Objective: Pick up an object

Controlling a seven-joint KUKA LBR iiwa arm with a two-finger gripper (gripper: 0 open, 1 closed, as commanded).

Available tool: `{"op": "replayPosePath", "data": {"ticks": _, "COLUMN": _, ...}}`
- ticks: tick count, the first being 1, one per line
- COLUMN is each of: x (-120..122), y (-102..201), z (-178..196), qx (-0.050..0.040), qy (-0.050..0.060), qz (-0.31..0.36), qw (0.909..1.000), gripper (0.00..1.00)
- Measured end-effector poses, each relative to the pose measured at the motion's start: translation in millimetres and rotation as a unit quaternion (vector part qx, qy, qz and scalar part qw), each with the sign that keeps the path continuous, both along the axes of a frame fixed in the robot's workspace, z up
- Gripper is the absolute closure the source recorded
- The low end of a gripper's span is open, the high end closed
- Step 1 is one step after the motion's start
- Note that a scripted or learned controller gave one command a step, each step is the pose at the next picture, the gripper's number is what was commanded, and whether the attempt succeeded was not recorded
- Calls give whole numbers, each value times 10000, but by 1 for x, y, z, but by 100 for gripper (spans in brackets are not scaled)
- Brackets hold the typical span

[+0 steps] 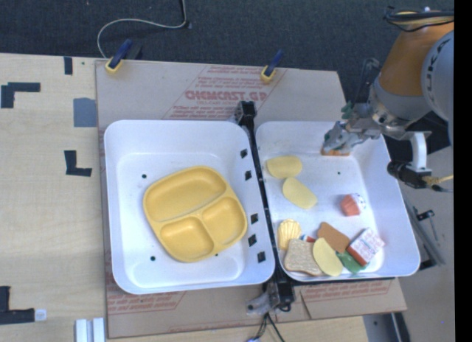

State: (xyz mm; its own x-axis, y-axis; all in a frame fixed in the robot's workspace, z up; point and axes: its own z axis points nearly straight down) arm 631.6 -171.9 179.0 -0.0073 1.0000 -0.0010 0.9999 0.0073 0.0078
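While my arm [413, 60] reaches in from the right, my hand [338, 141] sits low at the far edge of the right bin [391, 208], right over a small orange item [335, 152]. Can't tell how wide the hand is spread or if it has hold of that item. Near me: two pale yellow pieces [291, 180] mid-bin, a red-orange block [351, 204] to the right, and a pile of toy foods [328, 248] along the near edge. Left bin [122, 186] holds a yellow divided plate [194, 213].
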Motion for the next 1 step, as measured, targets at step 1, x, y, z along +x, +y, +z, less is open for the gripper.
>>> {"op": "replayPosePath", "data": {"ticks": 1, "x": -3, "y": 70, "z": 12, "qx": 14, "qy": 40, "qz": -3, "qw": 10000, "gripper": 100}}
